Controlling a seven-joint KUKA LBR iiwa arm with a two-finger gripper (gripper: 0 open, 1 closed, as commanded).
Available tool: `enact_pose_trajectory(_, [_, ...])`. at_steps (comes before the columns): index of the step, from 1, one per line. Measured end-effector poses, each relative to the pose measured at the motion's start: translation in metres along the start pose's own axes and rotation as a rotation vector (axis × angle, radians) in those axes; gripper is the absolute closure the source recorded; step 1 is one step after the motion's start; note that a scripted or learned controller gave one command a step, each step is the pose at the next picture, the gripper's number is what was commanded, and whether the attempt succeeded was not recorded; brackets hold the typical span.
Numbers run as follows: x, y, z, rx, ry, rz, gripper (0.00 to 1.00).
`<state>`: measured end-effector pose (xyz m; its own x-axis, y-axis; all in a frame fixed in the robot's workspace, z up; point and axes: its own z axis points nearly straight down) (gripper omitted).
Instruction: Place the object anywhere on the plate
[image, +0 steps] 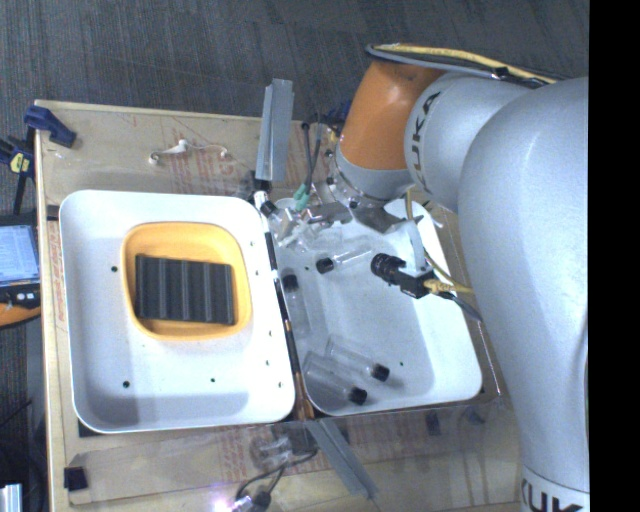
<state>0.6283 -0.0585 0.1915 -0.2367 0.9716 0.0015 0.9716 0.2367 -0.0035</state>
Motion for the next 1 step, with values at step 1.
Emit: enact_pose_trajectory(1, [0.0286,-0.0058,0.0009,0.002,0.000,-0.187,1.00])
